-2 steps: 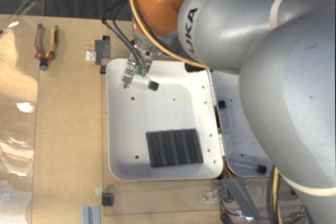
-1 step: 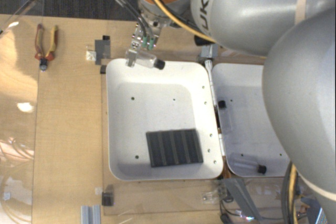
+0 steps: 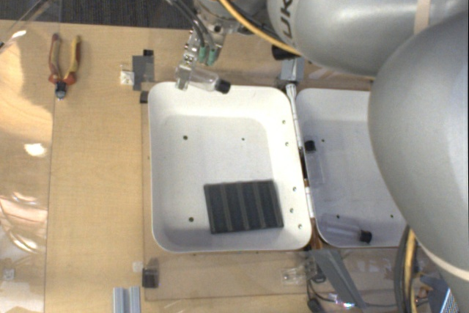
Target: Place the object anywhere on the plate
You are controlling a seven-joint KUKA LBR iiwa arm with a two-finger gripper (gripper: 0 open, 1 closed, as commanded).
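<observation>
Early step: poised at the far rim of the left bin (image 3: 163, 157), nothing set on the plate yet.

Just under the gripper (image 3: 196, 70), a small pale piece with a dark end (image 3: 201, 80), probably the object; whether gripped, loose or merely touched cannot be told. Well nearer the camera than the gripper, a dark ribbed plate (image 3: 243, 206) flat in the same bin. Next, likely: securing the piece, then carrying it there. Beyond, in the right bin (image 3: 344, 121), two small dark bits (image 3: 308, 146).
</observation>
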